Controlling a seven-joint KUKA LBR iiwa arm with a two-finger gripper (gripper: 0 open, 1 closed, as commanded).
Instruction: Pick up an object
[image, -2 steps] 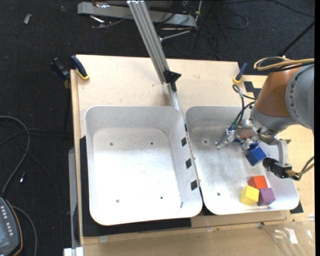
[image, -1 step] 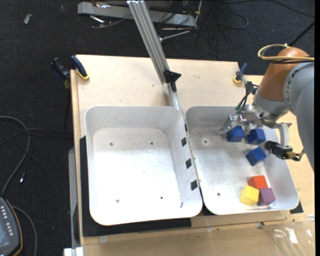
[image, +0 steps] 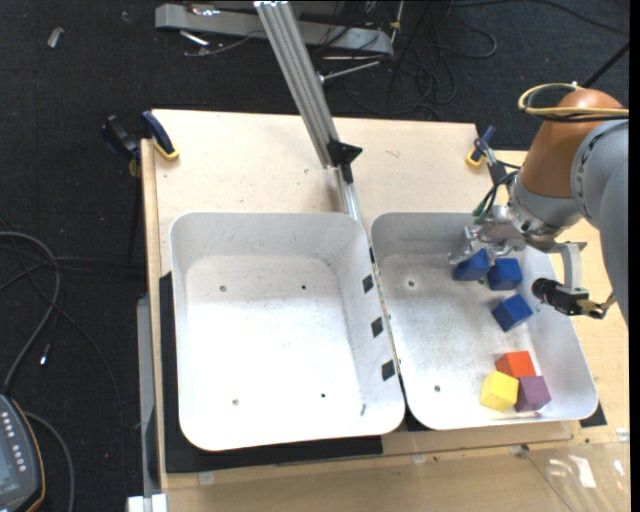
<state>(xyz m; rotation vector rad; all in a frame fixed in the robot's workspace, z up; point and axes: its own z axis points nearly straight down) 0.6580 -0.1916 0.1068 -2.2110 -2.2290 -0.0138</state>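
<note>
While the gripper (image: 487, 243) hangs low at 1 o'clock in the right bin (image: 425, 330), a blue block (image: 471, 265) lies just beside it at 7 o'clock, perhaps touching; whether the gripper is apart or together, I cannot tell.

Two bins sit side by side; the right bin (image: 420, 300) holds six blocks (image: 512, 312)
</note>
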